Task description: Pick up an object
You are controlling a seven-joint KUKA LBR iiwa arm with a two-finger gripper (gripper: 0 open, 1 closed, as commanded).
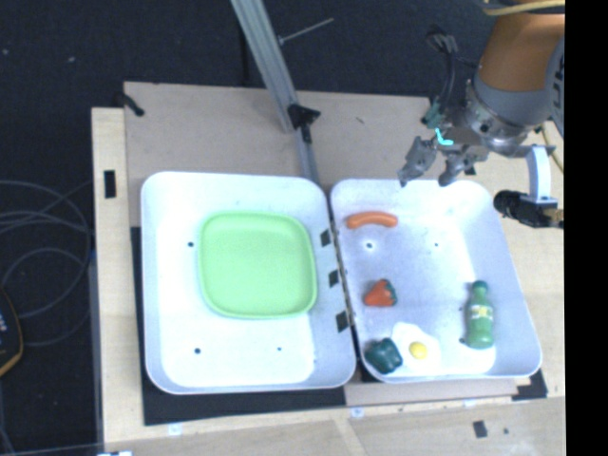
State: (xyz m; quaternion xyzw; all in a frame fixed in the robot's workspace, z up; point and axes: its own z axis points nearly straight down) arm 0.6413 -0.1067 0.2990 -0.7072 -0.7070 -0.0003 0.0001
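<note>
Hovering above the right bin's point(503, 245) far rim, the tool point(434, 167) hangs spread and bare — well apart from the sausage point(370, 220).

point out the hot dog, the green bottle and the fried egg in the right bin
hot dog point(370, 220), camera view, middle of the sausage
green bottle point(478, 317), camera view, on its body near the label
fried egg point(417, 350), camera view, on the yellow yolk

fingers point(439, 167) spread above right bin point(508, 255), green plate point(256, 264) left
</note>
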